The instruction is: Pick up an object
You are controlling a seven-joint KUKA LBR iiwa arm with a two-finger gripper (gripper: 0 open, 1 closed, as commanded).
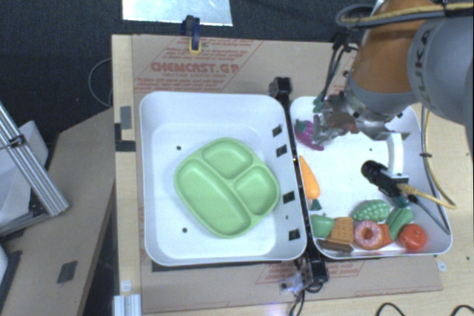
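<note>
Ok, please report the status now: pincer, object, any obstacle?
Pincer low at right bin's far left corner. Purple item beside it, grasp unconfirmed. Carrot nearby, not blocking.

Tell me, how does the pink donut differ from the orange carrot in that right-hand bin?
The donut is a pink ring with a hole, while the carrot is a long orange taper. The donut lies in the crowded near corner, touching other toy foods; the carrot lies by itself along the bin's left wall. The carrot is the longer of the two. Both are toy foods lying in the right bin, away from the gripper.
</note>
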